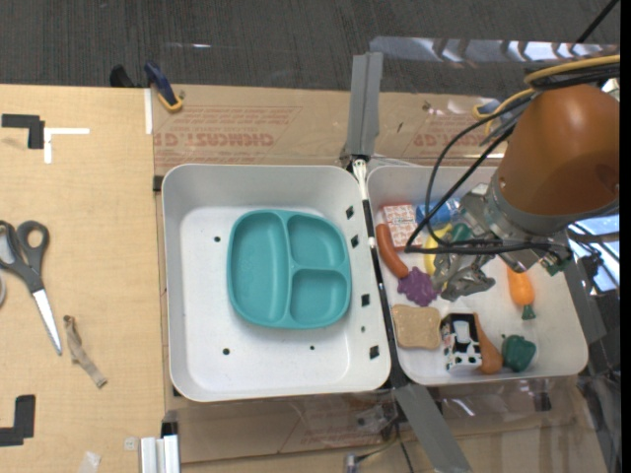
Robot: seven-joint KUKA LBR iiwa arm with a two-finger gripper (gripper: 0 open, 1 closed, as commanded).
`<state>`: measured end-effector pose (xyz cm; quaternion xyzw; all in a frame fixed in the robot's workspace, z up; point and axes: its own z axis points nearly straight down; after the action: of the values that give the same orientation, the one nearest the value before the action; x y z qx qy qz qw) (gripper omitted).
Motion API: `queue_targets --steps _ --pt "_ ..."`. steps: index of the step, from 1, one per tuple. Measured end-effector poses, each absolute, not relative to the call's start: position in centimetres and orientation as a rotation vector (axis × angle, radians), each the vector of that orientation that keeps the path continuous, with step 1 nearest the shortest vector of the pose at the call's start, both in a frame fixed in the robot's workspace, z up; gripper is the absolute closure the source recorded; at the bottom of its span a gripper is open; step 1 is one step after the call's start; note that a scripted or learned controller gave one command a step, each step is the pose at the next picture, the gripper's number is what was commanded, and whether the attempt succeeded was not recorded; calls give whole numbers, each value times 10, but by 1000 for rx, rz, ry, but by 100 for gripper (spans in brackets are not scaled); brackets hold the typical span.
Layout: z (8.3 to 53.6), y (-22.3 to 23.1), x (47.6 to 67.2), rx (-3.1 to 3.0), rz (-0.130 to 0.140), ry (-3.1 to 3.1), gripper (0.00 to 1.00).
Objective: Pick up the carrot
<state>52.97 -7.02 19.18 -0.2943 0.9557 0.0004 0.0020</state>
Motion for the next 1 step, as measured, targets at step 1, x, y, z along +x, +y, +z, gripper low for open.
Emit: queue_targets --steps 1 --pt "129 -135 580 -1128 1 2928 100"
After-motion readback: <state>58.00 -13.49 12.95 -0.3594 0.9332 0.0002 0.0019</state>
